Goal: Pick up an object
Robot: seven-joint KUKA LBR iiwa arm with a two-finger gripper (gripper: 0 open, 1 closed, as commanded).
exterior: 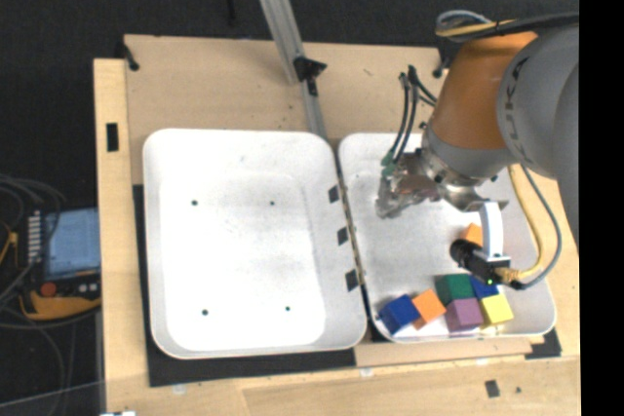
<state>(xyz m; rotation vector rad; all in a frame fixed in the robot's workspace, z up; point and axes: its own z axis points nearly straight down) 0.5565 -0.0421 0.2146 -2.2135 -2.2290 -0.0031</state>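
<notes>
Reaching in from the right, the grey arm with its orange band holds the gripper [395, 200] low over the upper left part of the right bin [370, 253]. Its fingers [388, 202] point down toward bare white floor, and the blur there leaves it impossible to tell how far apart they stand or whether anything sits between them. The blocks lie well apart from them, clustered along the bin's near edge: a blue block [399, 312], an orange block [429, 305] just beside it, then a purple block [465, 315], a green block [455, 288] and a yellow block [497, 309]. The left bin [239, 239] sits beside it on the counter [214, 83].
</notes>
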